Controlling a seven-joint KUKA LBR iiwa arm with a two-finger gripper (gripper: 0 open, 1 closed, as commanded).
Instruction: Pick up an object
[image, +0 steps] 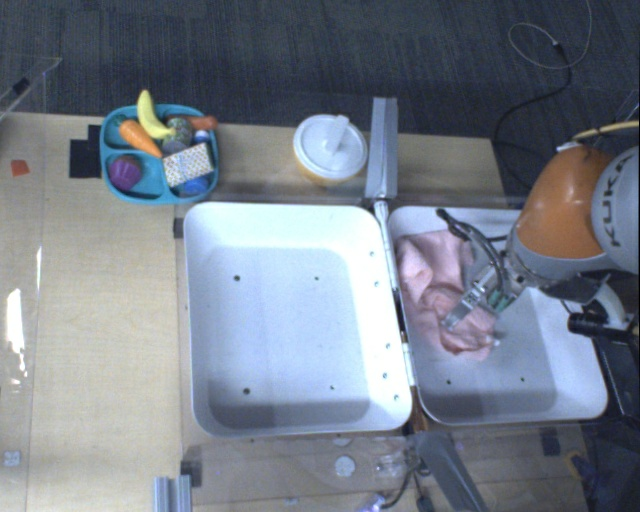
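A: We are looking down on two white bins. The left bin (285, 320) is sitting beside the right bin (560, 380), their rims nearly touching at the middle divider.

B: We are seeing a pink cloth (435, 285) lying crumpled in the right bin, toward its left and upper part.

A: The gripper (470, 312) is reaching in from the right and pressing down on the cloth's right side. Can we tell how it stands?

B: We are not able to tell; the tip is small and blurring into the pink folds, so a grasp is not something we are recording.

A: The arm's orange band (562, 215) is showing above the wrist, over the bin's upper right corner.

B: Behind the bins we are noting a yellow cup with a white lid (330, 147), and farther left a blue divided tray (158, 155) holding toy food, a banana (151, 117) and a carrot (138, 136) among the pieces.
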